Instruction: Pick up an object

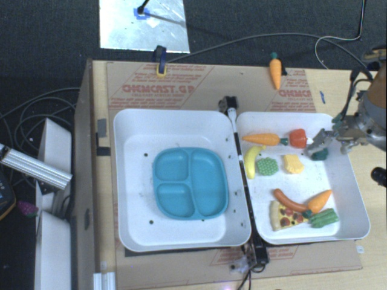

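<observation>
The right bin (351, 189) holds several toy foods. A long carrot (263, 139) and a red piece (297, 138) lie at its far side. A yellow banana (251, 161), a green knobbly piece (266, 166) and a yellow piece (293, 164) sit in the middle. A sausage (286, 199), an orange piece (318, 200), a pizza slice (284, 216) and a green bean (323, 217) lie at the near side. My gripper (319, 147) hangs low over the bin's far right, just right of the red piece, with a small dark teal shape (319, 155) at its tip.
The left bin (133, 162) carries a blue divided plate (190, 183). A second carrot (276, 71) lies on the cardboard behind the bins. A black clamp (230, 106) sits where the bins meet. Cables run across the back right.
</observation>
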`<state>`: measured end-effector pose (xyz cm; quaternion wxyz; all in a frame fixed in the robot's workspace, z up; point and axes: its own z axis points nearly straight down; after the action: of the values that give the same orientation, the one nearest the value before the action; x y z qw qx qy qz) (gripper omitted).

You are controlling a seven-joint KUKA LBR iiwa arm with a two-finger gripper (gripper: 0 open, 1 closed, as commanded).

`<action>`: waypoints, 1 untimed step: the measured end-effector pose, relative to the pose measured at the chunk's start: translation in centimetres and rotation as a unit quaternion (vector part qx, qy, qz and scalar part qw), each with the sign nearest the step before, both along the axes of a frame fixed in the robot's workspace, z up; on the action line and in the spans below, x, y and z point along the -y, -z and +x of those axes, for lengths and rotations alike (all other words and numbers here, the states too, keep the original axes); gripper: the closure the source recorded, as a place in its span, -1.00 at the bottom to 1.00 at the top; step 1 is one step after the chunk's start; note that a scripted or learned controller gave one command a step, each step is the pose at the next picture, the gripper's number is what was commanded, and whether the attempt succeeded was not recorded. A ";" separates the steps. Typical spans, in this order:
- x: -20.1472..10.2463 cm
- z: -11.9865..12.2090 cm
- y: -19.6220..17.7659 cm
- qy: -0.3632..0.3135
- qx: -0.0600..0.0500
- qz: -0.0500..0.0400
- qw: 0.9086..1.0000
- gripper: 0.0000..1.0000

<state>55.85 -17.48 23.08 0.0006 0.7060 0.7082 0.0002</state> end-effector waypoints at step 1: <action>-3.5 9.0 10.6 0.000 -0.001 0.001 1.000 -1.00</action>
<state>64.86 -14.02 12.49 -0.0010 0.7057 0.7085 -0.0001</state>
